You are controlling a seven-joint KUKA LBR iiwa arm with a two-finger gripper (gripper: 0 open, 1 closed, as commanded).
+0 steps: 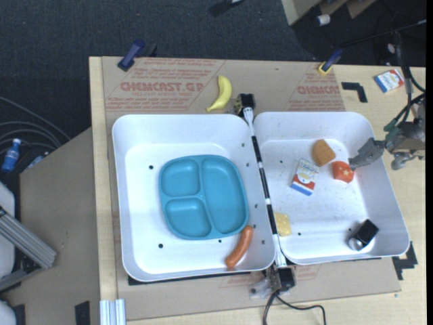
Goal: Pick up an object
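Two bins, and your gripper (365, 153) hangs just right of the red object (343, 172), low at the right bin's rim (389, 181), apparently lining up; grip can't be judged.

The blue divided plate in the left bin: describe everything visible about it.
The blue divided plate is a rounded-rectangle tray, light blue, plastic-looking and matte, with three compartments: two smaller ones on its left side and one long one on its right. It lies flat, slightly rotated, near the middle of the left white bin. All compartments look bare. A toy sausage lies by its lower right corner, very close; whether they touch is unclear.
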